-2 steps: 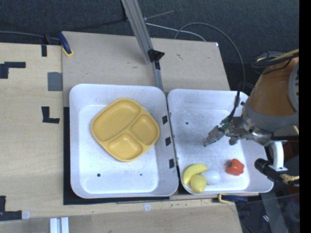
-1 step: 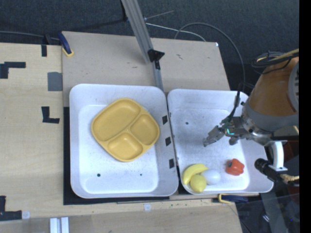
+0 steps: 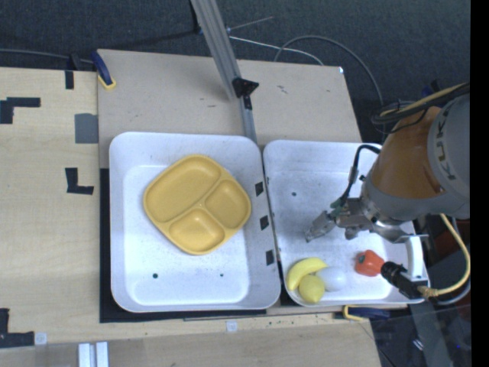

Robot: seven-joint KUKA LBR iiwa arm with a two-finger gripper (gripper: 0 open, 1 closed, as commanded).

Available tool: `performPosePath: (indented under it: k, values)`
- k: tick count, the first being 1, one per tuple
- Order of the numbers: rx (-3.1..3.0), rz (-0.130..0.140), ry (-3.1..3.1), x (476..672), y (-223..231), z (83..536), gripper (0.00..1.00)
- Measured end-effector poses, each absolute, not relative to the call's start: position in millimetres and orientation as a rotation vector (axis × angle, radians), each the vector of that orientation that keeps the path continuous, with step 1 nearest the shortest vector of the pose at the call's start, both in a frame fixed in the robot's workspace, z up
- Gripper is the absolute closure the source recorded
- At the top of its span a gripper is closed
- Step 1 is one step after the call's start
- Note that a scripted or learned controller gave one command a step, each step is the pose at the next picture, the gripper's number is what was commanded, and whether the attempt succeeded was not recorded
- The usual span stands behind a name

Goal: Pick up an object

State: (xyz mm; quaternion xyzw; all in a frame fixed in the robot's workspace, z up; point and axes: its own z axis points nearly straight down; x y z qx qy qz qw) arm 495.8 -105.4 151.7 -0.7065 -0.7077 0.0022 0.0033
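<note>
Two shallow white bins side by side on the desk (image 3: pixel 306 98). Left bin (image 3: pixel 126 228) carrying a yellow three-compartment plate (image 3: pixel 197 203), lying flat, roughly centred, slightly toward the far side. A few dark specks on the bin floor near the near edge.

Right bin (image 3: pixel 306 167) with the objects bunched at its near edge: banana (image 3: pixel 304 269) curving over a yellow lemon (image 3: pixel 311 288), the two touching; a small white object (image 3: pixel 334 280) just right of them, type unclear. Red-orange pepper-like item (image 3: pixel 368 263) with a dark stem end, further right, apart from the banana group, close to the bin's right wall.

Grey arm with orange band (image 3: pixel 409 167) coming in from the right, over the right bin's right half. Hand (image 3: pixel 321 228) hanging mid-bin, far side of the banana and left of the pepper, pointing left. Fingers (image 3: pixel 315 232) look slightly spread, nothing visible between them. No contact visible with any object; banana and lemon lying near but clear of the fingertips. Height above the bin floor not readable from this angle.

Metal pole (image 3: pixel 218 40) slanting from the far edge down to the gap between the bins, with a black clamp (image 3: pixel 244 87) on it. Cables (image 3: pixel 321 52) trailing across the dark floor beyond the desk. Black tape marks (image 3: pixel 76 182) on the wooden surface left of the bins, plus a blue-yellow clip (image 3: pixel 103 69) at the far left corner of the board.
</note>
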Motion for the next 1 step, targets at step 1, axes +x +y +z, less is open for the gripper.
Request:
performPosePath:
  k: [1]
  values:
    - [-2.218,0.007,-2.218,494.2,-112.5,91.5,0.0]
